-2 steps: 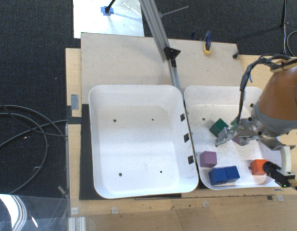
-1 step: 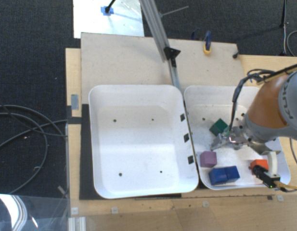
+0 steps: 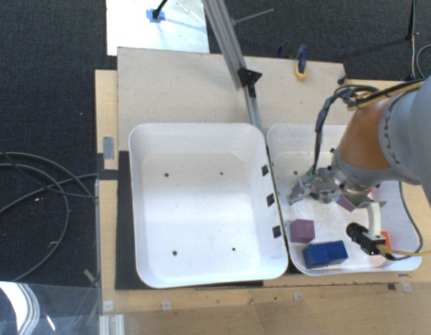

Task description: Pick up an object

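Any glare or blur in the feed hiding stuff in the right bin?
Camera view: even light, soft shadows; the white bins are bright but not blown out; the purple cube and blue block read sharp; the pincer is slightly soft and partly masked by the wrist.

Bright, even overhead illumination. Soft, faint shadows inside the white bins. Glare on clear sheet at lower left. Moderate resolution, slight softness throughout; dark floor detail retained.

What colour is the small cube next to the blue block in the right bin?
Purple; the cube shows clearly in the camera view.
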Controlling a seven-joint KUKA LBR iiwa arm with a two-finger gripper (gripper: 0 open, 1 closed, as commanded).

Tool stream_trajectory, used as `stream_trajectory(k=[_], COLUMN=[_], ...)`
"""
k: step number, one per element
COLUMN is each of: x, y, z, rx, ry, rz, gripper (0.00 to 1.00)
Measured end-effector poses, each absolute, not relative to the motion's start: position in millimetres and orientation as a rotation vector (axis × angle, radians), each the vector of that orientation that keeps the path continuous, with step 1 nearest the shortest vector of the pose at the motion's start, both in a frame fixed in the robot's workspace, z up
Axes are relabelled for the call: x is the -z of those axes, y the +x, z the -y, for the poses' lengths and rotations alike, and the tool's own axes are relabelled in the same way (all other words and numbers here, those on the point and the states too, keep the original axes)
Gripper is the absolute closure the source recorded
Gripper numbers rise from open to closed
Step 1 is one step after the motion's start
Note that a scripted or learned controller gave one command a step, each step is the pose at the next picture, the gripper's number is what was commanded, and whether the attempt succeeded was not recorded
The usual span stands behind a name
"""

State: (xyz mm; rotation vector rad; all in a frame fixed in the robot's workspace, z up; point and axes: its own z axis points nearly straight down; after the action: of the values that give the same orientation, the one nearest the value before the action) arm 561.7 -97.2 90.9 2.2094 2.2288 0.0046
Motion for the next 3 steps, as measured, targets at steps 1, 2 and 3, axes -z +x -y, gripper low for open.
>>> stream_trajectory(k=[1, 2, 3], x=[-181.1, -119.9, -115.1], y=[597.9, 590.4, 595.9], z=[200.6, 210.7, 208.3], rx=[-0.004, -0.009, -0.016], ry=[2.214, 2.207, 2.201], rz=[-2.209, -2.218, -2.207], gripper=[0.0, 0.0, 0.0])
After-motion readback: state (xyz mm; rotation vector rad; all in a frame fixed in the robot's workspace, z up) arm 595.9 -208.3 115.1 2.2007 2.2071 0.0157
